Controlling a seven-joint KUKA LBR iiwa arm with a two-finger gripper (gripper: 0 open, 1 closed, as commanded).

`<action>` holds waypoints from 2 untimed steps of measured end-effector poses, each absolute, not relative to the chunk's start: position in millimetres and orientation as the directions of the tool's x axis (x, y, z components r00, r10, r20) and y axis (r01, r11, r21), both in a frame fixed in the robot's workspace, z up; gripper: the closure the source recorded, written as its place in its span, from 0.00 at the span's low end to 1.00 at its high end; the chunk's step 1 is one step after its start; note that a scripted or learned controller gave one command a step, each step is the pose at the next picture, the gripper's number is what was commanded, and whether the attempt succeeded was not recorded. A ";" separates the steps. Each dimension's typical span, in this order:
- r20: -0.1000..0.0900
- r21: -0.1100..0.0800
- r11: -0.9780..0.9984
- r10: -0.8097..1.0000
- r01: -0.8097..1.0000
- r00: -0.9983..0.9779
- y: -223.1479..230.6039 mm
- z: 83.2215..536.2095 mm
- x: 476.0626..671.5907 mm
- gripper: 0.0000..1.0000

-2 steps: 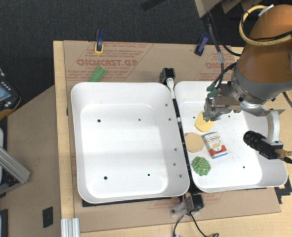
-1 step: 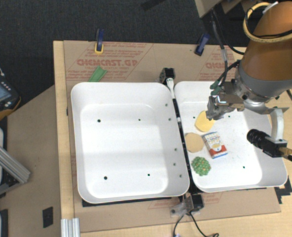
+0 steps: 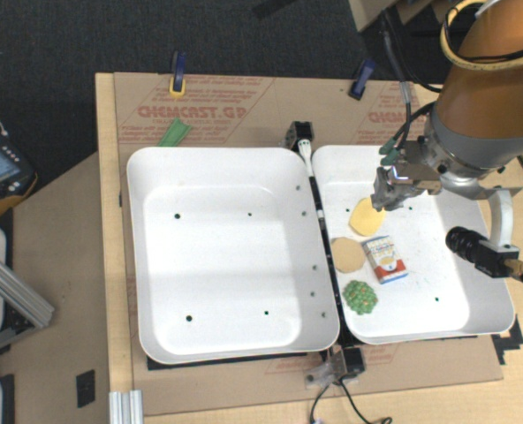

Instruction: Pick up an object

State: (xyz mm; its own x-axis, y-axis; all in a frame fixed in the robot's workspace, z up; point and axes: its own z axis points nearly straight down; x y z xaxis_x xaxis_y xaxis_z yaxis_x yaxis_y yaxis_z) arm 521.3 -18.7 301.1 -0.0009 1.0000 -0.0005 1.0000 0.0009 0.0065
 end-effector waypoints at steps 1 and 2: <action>0.004 -0.001 0.010 1.000 1.000 -0.010 73.2 300.2 509.2 1.00; -0.001 -0.005 -0.005 1.000 1.000 0.005 27.5 293.0 477.8 1.00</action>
